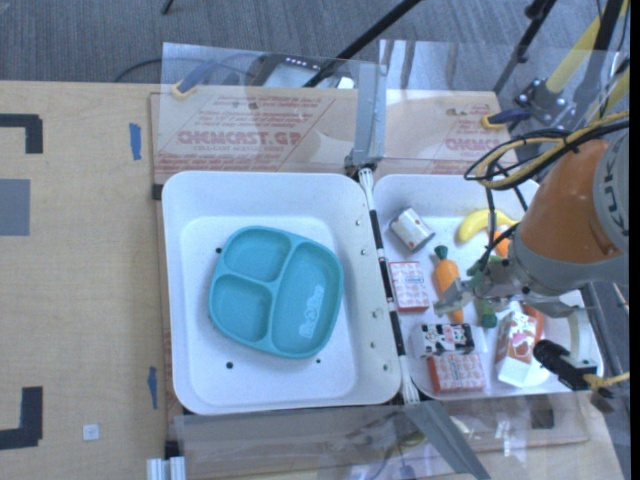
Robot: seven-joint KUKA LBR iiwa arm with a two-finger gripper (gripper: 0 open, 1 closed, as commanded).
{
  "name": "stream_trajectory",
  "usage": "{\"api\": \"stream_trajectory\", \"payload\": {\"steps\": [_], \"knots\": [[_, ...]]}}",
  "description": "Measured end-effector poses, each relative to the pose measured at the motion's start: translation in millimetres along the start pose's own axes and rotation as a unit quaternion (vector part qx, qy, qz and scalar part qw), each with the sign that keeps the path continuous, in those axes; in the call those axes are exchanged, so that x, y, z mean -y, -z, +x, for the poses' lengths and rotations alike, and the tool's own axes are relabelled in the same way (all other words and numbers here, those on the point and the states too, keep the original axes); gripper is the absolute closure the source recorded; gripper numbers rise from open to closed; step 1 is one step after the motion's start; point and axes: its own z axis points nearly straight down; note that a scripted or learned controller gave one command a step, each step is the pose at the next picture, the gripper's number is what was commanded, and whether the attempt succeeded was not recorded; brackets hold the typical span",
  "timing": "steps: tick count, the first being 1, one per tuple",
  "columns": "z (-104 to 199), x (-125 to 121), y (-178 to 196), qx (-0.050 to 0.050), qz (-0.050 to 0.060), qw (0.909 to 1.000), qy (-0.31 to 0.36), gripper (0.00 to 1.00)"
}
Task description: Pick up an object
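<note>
Where the gripper [462,300], its state unclear, hovers, lies an orange carrot [445,271].

my bench [80,268] is tan board, bearing two white bins, left [190,368] and right [400,193], touching.

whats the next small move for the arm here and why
Probably a short straight descent. The gripper hangs in the right bin just below the toy carrot, with the pink carton to its left and the black-and-white carton below, and nothing is seen between its fingers. The carrot is the closest thing, so lowering onto it looks like the likeliest next step.
</note>
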Motion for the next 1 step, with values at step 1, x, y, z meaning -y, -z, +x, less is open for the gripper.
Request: {"api": "stream_trajectory", "payload": {"steps": [1], "knots": [[-3.7,-39.8,-32.7,0.0,0.0,0.9993,-0.038,0.0]]}}
